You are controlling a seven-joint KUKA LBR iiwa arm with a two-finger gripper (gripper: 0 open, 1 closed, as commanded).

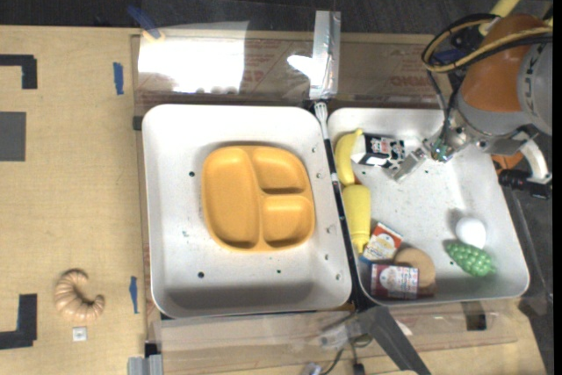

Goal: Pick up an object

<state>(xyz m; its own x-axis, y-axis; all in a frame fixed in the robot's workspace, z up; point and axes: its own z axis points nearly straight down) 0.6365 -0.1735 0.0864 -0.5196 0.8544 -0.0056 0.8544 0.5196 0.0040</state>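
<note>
The right bin holds several objects. A banana and a long yellow item lie along its left wall, with a small black-and-white carton beside the banana. Near the front are a red-and-white packet, a brown roll and a red can. A white egg and a green bumpy piece sit at the front right. My gripper hangs low over the bin's back part, just right of the carton. Nothing shows in it.
The left bin bears a yellow divided plate. A croissant-like toy lies on the wooden bench at the far left. The arm's orange band and cables stand above the right bin's back right corner.
</note>
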